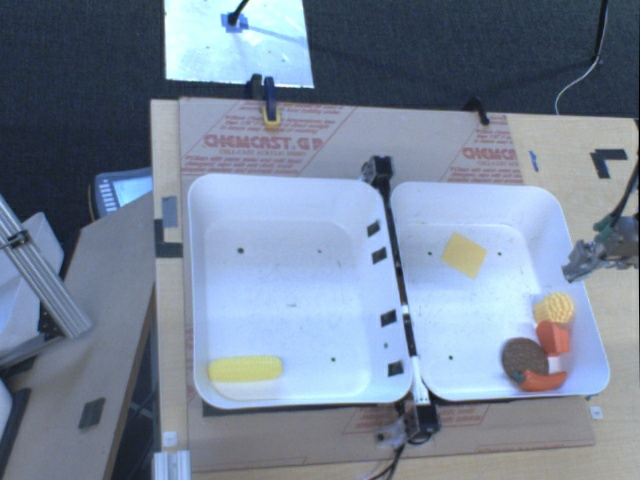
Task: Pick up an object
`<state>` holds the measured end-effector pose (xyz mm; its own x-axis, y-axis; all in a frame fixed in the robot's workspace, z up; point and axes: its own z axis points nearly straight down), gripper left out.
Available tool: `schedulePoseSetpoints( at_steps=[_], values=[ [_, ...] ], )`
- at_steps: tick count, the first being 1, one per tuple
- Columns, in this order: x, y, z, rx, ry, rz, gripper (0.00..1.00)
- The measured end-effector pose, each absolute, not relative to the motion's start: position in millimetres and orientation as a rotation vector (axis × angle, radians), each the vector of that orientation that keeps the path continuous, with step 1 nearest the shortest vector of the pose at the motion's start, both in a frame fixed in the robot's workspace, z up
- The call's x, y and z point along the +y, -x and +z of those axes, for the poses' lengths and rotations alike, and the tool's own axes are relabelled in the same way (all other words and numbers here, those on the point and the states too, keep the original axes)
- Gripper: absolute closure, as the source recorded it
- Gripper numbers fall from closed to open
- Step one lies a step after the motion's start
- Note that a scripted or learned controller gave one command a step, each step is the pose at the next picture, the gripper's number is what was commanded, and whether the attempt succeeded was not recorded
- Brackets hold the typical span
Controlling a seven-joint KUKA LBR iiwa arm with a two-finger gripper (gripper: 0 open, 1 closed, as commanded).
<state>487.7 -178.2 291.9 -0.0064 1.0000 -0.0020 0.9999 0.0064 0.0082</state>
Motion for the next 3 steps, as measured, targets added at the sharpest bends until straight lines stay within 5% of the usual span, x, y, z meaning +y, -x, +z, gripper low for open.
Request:
schedulePoseSetpoints(
  at_steps=[3],
  values=[
    [-207.6,-486.5,266.6,2.220,-2.221,-0.001,1.00]
  ],
)
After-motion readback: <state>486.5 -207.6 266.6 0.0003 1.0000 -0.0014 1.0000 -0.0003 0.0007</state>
